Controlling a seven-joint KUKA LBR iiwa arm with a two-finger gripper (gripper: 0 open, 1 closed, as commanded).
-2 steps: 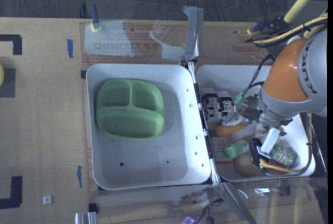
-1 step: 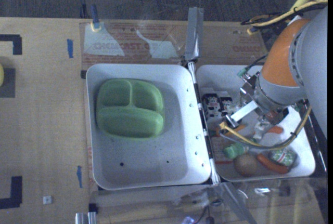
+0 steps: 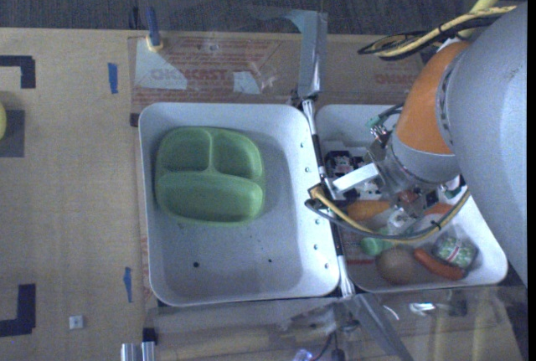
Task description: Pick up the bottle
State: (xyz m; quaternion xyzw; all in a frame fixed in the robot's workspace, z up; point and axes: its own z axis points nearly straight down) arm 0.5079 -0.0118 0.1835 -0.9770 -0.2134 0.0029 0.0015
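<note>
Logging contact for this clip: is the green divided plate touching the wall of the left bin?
Apart. The camera view shows the green divided plate lying on the left bin's floor, with bare white floor visible all around it before the walls.

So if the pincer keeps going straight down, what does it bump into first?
Probably the clear bottle lying in the right bin, just under the pincer. The view looks down at a slant and the arm hides much there, so depth is hard to judge. The orange thing beside it is also close.
</note>
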